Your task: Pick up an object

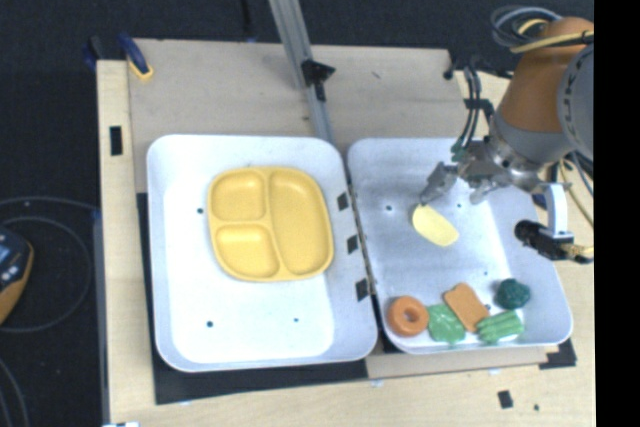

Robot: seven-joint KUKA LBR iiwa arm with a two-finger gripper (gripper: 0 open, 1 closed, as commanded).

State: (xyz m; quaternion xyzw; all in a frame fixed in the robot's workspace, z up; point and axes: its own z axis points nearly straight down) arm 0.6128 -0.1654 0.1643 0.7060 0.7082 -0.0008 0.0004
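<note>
The claw (462, 183) hangs over the upper part of the right bin (385, 185), its two fingers spread apart with nothing between them. Just below and to the left of the fingertips, a pale yellow object (435, 226) lies on the bin floor, close to the claw but not gripped. Along the bin's lower edge sit an orange ring (407, 315), a light green piece (445, 325), an orange block (465, 304), a green ridged piece (499, 325) and a dark green lump (513, 293). The left bin (180, 315) holds a yellow divided plate (270, 222). Both bins rest on the worktop (200, 85).
</note>
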